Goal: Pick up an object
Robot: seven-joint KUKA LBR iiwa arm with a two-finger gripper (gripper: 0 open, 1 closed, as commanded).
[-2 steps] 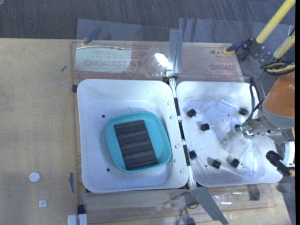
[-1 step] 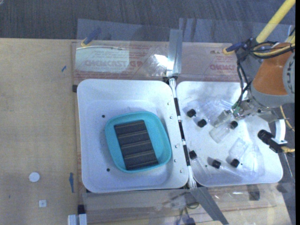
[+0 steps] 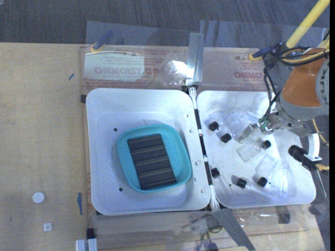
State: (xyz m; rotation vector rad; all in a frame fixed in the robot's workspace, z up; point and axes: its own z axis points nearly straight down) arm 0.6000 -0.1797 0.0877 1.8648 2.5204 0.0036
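Note:
The right bin [image 3: 225, 101] holds several small clear plastic pieces with black caps, such as one at the upper left [image 3: 213, 125], one beside it [image 3: 225, 138] and one near the front [image 3: 240, 182]. A clear piece [image 3: 249, 151] lies in the middle of that bin. My gripper [image 3: 256, 129] hangs low over the upper middle of the right bin, below the orange wrist band [image 3: 306, 85], right by a clear piece [image 3: 238, 122]. Cables and glare hide its tip. In the left bin [image 3: 99, 140] rests a teal dish [image 3: 125, 150] with a dark ridged block [image 3: 152, 161] in it.
A metal divider [image 3: 201, 145] separates the two bins. A clear sheet and a metal bracket [image 3: 194, 56] sit behind them. A yellow rod [image 3: 311, 17] slants in at the top right. The wooden bench [image 3: 42, 140] extends left, with a small white disc [image 3: 38, 197] on it.

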